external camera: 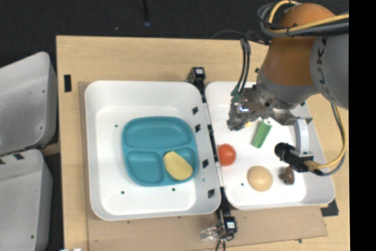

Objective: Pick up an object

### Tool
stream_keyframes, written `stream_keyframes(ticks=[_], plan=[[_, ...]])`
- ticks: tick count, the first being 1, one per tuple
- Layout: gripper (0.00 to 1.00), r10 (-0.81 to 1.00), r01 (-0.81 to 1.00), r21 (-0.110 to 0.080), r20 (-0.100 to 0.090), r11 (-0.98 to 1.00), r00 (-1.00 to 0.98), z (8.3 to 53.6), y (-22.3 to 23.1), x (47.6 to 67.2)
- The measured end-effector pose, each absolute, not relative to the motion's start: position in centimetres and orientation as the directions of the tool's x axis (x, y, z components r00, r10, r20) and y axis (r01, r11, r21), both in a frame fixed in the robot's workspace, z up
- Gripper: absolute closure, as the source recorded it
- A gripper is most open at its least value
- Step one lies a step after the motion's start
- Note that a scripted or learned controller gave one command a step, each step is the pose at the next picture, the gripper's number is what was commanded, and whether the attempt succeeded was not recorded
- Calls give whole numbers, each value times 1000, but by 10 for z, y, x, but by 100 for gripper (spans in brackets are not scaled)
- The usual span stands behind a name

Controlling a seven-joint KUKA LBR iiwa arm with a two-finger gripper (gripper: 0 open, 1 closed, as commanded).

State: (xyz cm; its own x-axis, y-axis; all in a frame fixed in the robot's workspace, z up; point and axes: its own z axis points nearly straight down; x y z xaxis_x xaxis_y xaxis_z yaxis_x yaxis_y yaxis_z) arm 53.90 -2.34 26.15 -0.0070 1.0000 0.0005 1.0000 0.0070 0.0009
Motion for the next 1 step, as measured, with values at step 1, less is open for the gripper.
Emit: stream_keyframes(ticks=[1], plan=[[100,1000,1000,0,0,6,-6,253,29,537]])
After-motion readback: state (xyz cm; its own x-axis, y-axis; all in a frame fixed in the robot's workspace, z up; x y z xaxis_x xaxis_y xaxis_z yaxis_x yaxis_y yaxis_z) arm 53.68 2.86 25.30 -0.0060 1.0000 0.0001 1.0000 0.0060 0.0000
